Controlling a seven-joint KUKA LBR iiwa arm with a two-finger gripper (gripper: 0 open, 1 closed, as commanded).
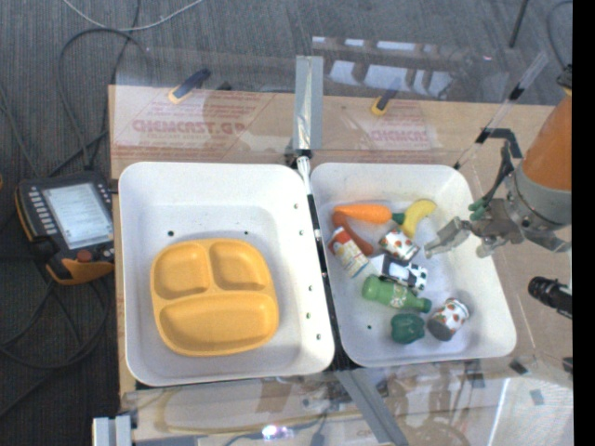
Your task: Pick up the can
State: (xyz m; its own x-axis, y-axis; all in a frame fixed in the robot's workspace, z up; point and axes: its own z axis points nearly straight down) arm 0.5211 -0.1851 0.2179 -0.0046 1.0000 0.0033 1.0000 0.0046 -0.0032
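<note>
Can (448,318) well below-left of tool (450,236)

Both bins (216,179) white. Left bin: yellow-orange tray (216,295) with three compartments. Right bin: orange carrot (363,215) near the far edge; yellow banana (419,214) beside it; white bottle (348,252) with red cap; black-and-white cow-patterned toy (405,273); green bottle (394,292); dark green pepper (406,327) at the near edge; can (448,317), white with red markings, grey end. Arm (550,161) grey, orange band.
</note>
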